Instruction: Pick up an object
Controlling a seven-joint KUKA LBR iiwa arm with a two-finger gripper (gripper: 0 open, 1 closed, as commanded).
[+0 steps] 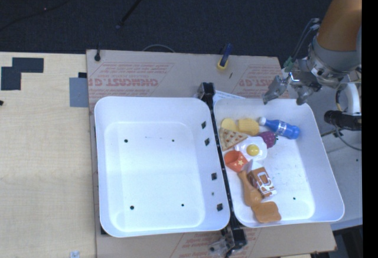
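Note:
My gripper (pixel 287 93) hangs above the far edge of the right bin (pixel 322 192), its two fingers spread open with nothing between them. Below and left of it, a cluster of toy food lies in that bin: a blue bottle (pixel 282 129), a yellow piece (pixel 242 126), a waffle (pixel 231 138), a fried egg (pixel 254 150), a purple piece (pixel 269 139), an orange-red cup (pixel 235 160), a brown box with a label (pixel 261 181) and a tan bread-like piece (pixel 266 212). The blue bottle is the closest to the gripper.
The left bin (pixel 153 168) lies beside the right one, with a black divider clip strip (pixel 215 150) between them. Both rest on cardboard (pixel 147 77). A blue and yellow clamp (pixel 224 58) stands at the cardboard's far edge. The arm's orange band (pixel 345 12) rises at the right.

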